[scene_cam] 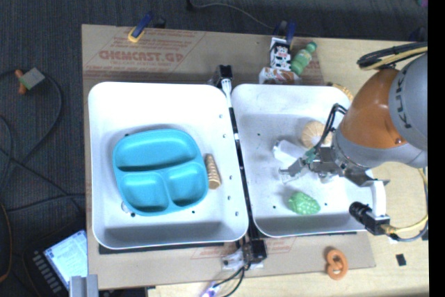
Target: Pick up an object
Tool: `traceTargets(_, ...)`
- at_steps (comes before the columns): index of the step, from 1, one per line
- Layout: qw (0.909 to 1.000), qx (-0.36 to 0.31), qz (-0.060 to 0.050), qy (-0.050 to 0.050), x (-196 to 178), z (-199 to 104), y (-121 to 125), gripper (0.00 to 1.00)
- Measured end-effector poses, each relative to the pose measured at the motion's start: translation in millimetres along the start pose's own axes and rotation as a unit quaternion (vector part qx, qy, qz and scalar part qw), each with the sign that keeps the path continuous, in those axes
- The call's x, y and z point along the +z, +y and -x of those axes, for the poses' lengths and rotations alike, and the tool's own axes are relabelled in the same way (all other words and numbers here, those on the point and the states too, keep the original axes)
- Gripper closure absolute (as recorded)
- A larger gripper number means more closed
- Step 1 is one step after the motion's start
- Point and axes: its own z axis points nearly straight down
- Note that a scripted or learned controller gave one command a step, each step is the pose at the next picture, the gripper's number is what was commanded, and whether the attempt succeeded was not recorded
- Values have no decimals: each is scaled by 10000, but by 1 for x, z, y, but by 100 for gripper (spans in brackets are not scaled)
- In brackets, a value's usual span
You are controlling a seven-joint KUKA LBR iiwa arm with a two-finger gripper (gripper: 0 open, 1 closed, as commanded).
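gripper [304, 165]: low inside the right bin [264, 219], arm coming in from the right; can't tell its state, too small and blurry at this slant
held object: nothing visible in the gripper, so no pick confirmed
green object [304, 203]: lumpy, toy-like, on the bin floor just below the gripper, apart from it
white object [284, 151]: crumpled or blocky, just left of and slightly above the gripper, may be touching, can't tell
tan round object [312, 131]: above the gripper, close to the wrist
left bin [97, 149]: well to the gripper's left, holds a blue divided tray [156, 170] and a small brown cylinder [212, 171] beside it
tabletop [410, 268]: orange ring [336, 262] below and right of the gripper, outside the bins
progress: judged early-to-mid; gripper down among the candidates, grasp and lift still left
likely target: white or green object, can't say which
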Motion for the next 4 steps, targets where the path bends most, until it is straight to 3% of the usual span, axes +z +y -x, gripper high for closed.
traceTargets(1,10000,4,46,-15,22,-36,-19,0)
traceTargets(2,10000,14,67,-28,11,-34,-18,100)
traceTargets(3,10000,0,34,-13,22,48,14,100)
traceTargets(4,10000,-4,35,-9,22,48,14,0)
